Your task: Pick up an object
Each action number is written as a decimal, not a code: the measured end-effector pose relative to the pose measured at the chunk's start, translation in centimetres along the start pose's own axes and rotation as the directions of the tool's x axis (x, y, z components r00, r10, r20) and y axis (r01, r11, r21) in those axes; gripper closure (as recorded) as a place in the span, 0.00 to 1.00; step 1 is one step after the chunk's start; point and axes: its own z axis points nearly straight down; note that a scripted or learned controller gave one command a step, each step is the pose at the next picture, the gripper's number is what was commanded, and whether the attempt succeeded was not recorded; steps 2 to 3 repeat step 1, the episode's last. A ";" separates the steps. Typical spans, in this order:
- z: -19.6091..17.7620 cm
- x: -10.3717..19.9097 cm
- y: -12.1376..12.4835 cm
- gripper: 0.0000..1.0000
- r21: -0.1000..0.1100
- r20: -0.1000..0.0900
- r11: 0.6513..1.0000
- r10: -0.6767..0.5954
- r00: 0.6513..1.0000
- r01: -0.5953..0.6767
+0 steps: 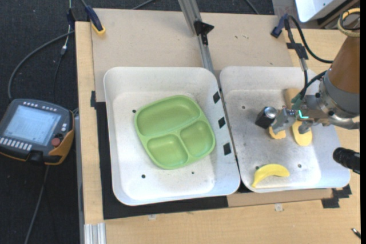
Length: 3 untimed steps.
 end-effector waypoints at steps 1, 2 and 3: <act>0.0 0.0 0.0 0.00 -0.001 0.000 1.000 0.000 1.000 0.000; 0.0 0.0 0.0 0.00 -0.001 0.000 1.000 0.000 1.000 0.000; 0.0 0.0 0.0 0.00 -0.001 0.000 1.000 0.000 1.000 0.000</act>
